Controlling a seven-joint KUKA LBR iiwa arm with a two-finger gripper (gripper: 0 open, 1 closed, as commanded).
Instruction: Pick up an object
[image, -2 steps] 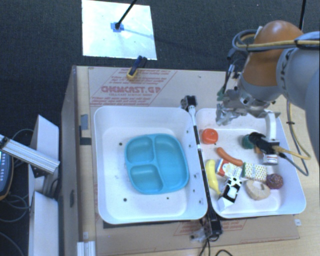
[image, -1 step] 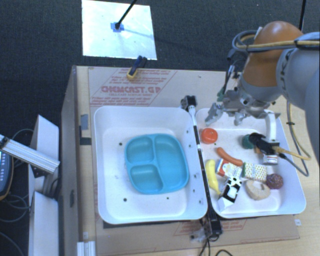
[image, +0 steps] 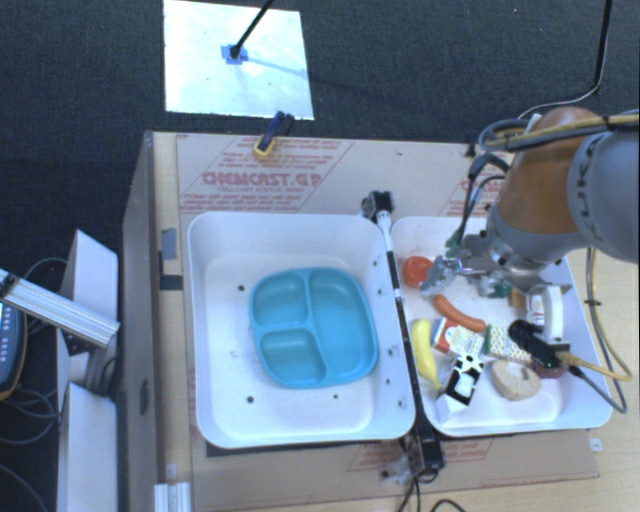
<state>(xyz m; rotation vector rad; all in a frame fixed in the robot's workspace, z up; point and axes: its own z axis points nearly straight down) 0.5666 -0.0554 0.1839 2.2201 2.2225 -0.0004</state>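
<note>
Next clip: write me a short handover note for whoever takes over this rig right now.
Tool: low in the right bin, beside the red tomato and above the orange carrot; nothing visibly held.
Also in the right bin: banana, black-and-white carton, bagel.
Left bin holds a blue divided tray.
Done: nothing lifted yet.
Left: grasp one object and raise it.

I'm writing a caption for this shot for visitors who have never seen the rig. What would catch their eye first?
First the bright blue divided tray, lying alone in the left bin. Next the grey arm with its orange band, reaching in from the right over the right bin, where small things crowd together: a red ball, an orange sausage-like piece and a banana.
</note>
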